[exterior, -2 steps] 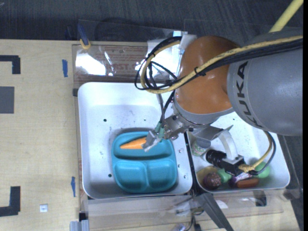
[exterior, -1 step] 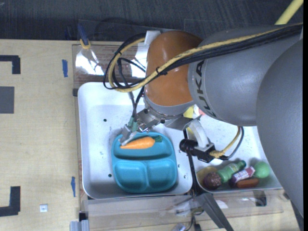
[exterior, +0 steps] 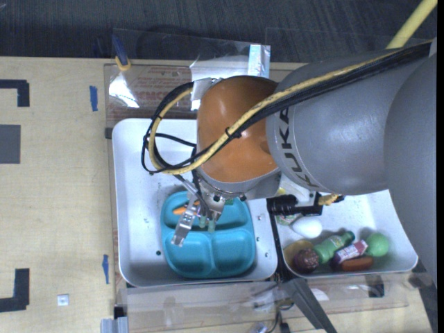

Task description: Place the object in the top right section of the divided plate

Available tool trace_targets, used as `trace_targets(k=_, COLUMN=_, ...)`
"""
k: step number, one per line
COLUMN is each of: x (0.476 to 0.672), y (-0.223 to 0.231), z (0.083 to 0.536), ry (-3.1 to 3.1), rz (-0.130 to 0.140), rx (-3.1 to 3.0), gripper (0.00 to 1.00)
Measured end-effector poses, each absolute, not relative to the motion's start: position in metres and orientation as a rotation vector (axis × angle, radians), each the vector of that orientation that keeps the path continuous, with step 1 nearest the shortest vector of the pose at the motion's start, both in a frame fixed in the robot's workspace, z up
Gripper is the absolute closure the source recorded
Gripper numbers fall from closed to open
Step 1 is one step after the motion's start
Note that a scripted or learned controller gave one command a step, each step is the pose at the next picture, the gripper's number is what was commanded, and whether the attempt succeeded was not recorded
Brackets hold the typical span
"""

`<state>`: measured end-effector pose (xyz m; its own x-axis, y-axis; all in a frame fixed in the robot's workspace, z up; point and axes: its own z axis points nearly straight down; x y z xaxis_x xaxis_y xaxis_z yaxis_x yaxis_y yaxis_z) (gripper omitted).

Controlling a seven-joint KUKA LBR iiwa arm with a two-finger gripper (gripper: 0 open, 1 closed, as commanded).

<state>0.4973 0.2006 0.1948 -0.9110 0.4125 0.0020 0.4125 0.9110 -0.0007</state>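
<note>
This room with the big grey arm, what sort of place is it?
Probably a robot test lab. A big grey arm hangs over white bins on a taped wooden bench, with a teal divided plate and toy food as practice props.

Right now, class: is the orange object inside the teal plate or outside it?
Inside. The orange object lies within the teal plate's upper left section, beside the gripper, inside the left bin.
</note>
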Motion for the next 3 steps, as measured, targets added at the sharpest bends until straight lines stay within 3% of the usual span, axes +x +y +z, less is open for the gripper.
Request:
trace_targets(k=1, x=0.479, y=0.225, z=0.171, ry=-3.05, rz=0.0, rx=-0.743, gripper=0.0)
trace_targets(k=2, x=0.48, y=0.224, z=0.177, ry=-3.028, rz=-0.004, rx=-0.844, gripper=0.0)
trace_targets(k=3, x=0.505, y=0.217, z=0.207, ry=-3.037, rz=-0.005, rx=-0.82, gripper=0.0)
